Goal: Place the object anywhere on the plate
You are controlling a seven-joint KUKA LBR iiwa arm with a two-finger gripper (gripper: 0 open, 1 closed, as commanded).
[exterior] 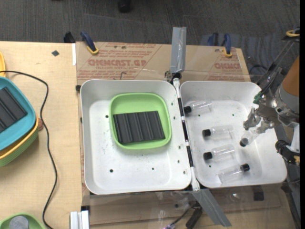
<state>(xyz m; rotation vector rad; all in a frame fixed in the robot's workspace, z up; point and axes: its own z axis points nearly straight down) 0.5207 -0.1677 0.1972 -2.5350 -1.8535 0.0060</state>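
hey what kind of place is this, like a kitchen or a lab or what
Likely a robotics lab: a robot arm reaches over two white bins, one holding clear vials, and cardboard is clamped to the bench.

Green plate (140, 106) in left bin (95, 142), four clear vials in right bin (228, 175), gripper (252, 128) over right bin's right side.

The light was bright and even from above. The white bins (95, 171) shone a little and had soft shadows along their walls. The clear tubes (220, 152) looked faint, and the gripper (251, 128) was slightly blurry
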